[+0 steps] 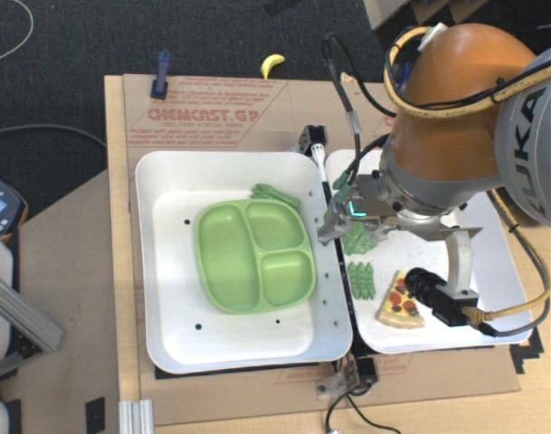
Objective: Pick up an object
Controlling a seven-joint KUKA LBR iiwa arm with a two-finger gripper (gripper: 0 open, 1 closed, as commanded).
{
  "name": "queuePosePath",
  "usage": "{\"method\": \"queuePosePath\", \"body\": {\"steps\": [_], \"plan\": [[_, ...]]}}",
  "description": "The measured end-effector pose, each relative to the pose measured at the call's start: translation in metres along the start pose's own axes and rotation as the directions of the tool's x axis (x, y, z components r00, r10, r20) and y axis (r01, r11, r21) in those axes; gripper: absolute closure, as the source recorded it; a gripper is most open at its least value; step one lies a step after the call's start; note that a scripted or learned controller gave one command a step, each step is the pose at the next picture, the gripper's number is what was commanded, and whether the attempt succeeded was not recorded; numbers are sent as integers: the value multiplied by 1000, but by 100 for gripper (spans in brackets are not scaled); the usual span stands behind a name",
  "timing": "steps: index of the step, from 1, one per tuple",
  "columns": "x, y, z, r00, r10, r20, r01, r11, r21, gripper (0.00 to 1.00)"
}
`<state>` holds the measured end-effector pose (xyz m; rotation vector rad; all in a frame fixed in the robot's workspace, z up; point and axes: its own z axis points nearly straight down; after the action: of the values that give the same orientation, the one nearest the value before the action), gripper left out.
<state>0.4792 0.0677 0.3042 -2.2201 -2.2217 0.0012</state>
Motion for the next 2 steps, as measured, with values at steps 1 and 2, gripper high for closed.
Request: {"method": "queuePosePath", "body": {"steps": [1, 2], "plan": [[0, 0, -10, 1000, -1, 0, 1, 1000, -2, 100], [-59, 0, 29, 1000, 7, 1, -7, 1000, 4, 100]]}}
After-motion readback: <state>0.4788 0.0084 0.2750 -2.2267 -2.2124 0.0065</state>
